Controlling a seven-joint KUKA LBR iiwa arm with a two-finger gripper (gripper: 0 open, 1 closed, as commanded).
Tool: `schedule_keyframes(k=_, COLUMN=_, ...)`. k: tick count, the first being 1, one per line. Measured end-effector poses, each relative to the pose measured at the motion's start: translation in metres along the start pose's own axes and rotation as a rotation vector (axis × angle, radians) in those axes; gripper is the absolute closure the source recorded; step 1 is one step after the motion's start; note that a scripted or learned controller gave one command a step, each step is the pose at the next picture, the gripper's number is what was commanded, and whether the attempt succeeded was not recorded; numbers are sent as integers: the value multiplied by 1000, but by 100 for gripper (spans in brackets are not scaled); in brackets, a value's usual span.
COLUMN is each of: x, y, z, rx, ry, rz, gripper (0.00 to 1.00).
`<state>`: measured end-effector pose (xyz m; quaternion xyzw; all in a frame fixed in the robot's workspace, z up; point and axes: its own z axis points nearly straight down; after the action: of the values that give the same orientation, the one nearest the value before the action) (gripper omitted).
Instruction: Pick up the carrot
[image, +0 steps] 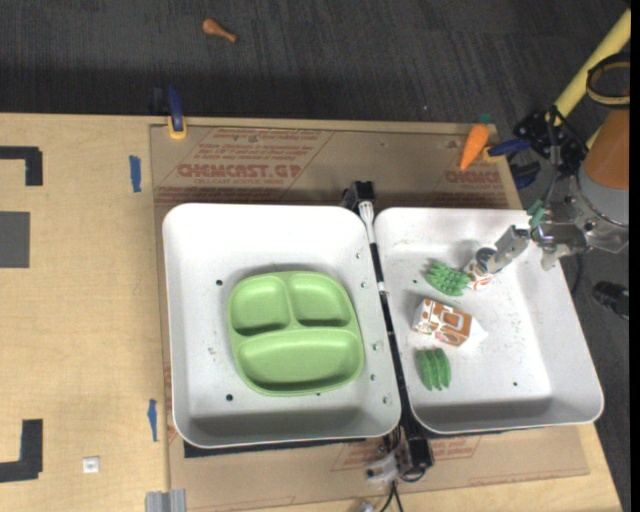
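Observation:
The carrot (473, 147), orange with a green top, lies on the brown board behind the right bin (560, 340), outside it and near its back edge. My gripper (503, 249) hangs low over the back part of the right bin, reaching in from the right. It is well in front of the carrot and apart from it. A small red, white and blue item (482, 268) lies right at the gripper's tip.
The right bin also holds a green leafy piece (445, 277), an orange and white box (443, 322) and a green vegetable (433, 368). A green divided plate (295, 330) sits in the left bin (190, 300). Blue clamps (515, 147) stand near the carrot.

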<state>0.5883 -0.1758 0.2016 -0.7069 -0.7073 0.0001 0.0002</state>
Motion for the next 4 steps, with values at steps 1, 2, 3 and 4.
schedule_keyframes(k=1, x=43, y=-36, z=-1, rx=1, ry=1, rz=52, gripper=0)
schedule_keyframes(k=2, x=83, y=-84, z=62, rx=1, ry=1, rz=60, gripper=0)
schedule_keyframes(k=3, x=142, y=-109, z=17, rx=0, ry=1, rz=-111, gripper=0)
schedule_keyframes(k=4, x=78, y=-109, z=85, rx=0, ry=0, rz=-84, gripper=0)
